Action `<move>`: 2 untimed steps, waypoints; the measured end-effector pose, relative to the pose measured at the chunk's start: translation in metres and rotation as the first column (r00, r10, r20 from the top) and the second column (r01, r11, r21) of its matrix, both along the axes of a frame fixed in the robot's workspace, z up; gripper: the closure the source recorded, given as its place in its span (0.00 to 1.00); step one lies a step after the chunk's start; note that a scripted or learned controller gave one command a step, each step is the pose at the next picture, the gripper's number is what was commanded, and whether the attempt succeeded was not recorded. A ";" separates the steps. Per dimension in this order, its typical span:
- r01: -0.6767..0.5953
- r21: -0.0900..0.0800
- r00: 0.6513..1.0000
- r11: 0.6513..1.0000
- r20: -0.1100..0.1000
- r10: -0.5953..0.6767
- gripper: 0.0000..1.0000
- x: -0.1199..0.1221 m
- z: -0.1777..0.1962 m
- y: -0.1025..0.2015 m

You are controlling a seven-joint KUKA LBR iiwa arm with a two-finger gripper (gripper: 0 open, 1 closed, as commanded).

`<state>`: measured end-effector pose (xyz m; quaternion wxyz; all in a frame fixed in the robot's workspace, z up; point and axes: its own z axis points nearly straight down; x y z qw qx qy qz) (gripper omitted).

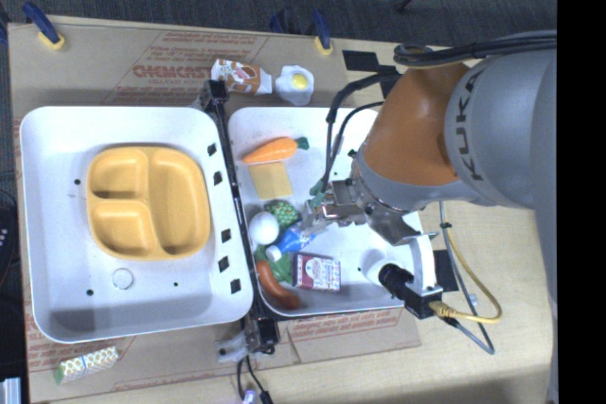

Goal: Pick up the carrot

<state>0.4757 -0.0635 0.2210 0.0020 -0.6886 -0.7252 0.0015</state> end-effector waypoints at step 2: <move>0.177 0.000 0.984 0.984 -0.001 -0.177 1.00 0.000 -0.030 0.023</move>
